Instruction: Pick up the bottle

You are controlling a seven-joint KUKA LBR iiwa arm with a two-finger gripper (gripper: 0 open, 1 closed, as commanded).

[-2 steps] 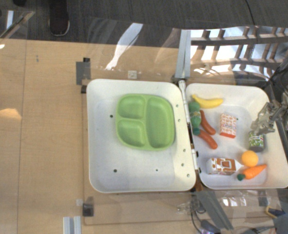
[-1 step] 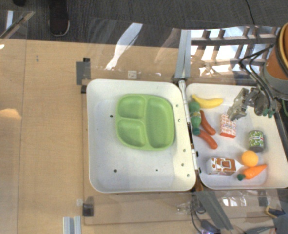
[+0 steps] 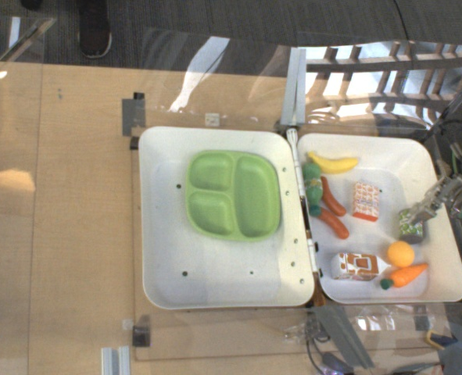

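Observation:
The bottle looks like the green item lying along the left wall of the right bin, just below a yellow banana. My gripper reaches in from the right and hangs low at the bin's right side, far from the bottle. A small green-and-white speckled item sits right at the gripper's tip. I cannot tell whether the gripper touches it.
The right bin also holds two red sausages, a red-and-white box, a small carton, an orange and a carrot. A green divided plate lies in the left bin.

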